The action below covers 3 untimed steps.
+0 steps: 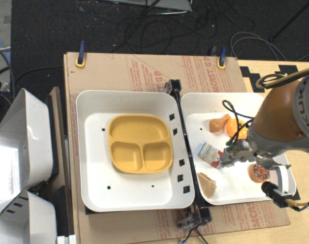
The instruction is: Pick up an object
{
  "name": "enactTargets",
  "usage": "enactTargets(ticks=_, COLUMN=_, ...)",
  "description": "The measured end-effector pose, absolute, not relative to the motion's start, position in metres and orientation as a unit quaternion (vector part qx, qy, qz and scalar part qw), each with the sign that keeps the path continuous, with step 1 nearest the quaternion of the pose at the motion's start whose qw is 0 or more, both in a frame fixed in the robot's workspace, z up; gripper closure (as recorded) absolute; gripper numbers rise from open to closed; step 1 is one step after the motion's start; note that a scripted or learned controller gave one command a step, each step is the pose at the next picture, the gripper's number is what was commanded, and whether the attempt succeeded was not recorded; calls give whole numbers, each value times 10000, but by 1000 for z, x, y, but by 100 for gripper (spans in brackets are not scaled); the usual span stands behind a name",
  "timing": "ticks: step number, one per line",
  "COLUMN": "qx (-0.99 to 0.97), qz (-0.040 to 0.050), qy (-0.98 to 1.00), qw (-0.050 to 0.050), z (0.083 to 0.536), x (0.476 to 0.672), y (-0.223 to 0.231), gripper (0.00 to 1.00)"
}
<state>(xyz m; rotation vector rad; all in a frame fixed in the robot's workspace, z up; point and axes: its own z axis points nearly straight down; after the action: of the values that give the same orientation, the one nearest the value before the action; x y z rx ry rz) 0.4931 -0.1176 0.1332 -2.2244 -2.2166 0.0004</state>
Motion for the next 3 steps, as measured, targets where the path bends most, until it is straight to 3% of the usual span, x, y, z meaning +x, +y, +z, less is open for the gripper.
enactTargets(ticks=3, qx=-7056, qz=-16, qy=-7086, qw=-28, z=292, x=493, y=-109, gripper=100)
